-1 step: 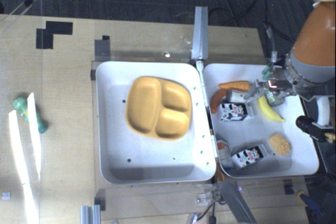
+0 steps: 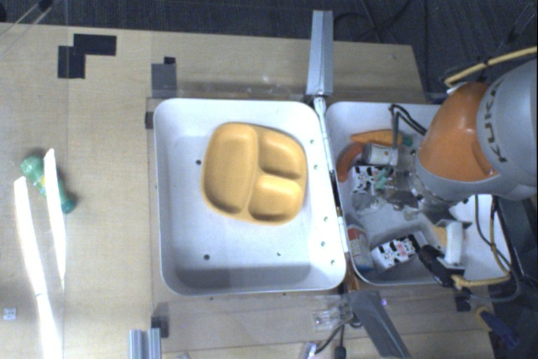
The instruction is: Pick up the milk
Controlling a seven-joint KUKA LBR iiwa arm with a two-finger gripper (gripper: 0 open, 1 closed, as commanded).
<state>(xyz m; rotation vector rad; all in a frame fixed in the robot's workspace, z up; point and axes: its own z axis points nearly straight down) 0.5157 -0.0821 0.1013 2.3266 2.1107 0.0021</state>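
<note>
the arm (image 2: 471, 139) hangs low over the right bin (image 2: 336, 118), gripper (image 2: 388, 187) down among the clutter. can't tell its grip. yellow divided tray (image 2: 255, 172) sits in the left bin (image 2: 181, 265).

Pale wooden tabletop (image 2: 101, 130) matt; shallow white plastic bin (image 2: 181, 265) smooth, faint sheen; yellow divided plastic tray (image 2: 252, 172) glossy; orange arm band (image 2: 458, 139) shiny.

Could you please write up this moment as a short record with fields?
left bin: holds a yellow three-compartment tray
right bin: cluttered; an orange item at the far side and small black-and-white printed items near the front
arm: reaches over the right bin from the right
milk: cannot be told apart among the clutter
bench, left edge: a green object
</note>
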